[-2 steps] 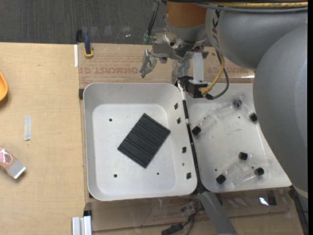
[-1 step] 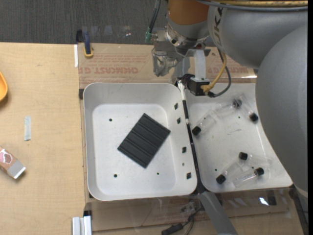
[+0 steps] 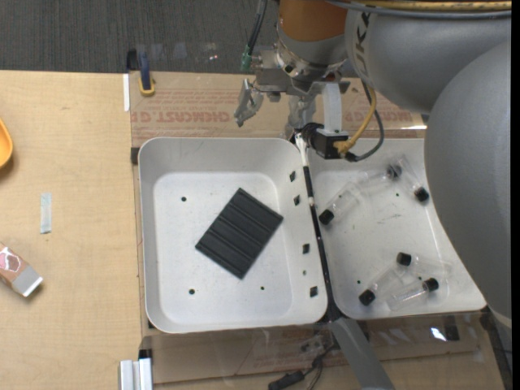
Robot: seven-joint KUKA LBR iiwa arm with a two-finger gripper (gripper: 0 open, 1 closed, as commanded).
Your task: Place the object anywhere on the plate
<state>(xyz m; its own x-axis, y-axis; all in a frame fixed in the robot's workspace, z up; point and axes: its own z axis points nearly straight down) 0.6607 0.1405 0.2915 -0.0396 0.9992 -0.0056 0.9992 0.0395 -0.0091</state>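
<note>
Several clear capped vials (image 3: 361, 192) lie scattered in the right bin (image 3: 382, 236); the black ribbed plate (image 3: 240, 232) waits in the left bin (image 3: 171, 250). Jaws apart, empty, above the far rims. Best bet: descend squarely over one isolated vial, gripping across its body.

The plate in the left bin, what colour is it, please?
Black, with ridged lines, the plate, seen in the camera view.
</note>
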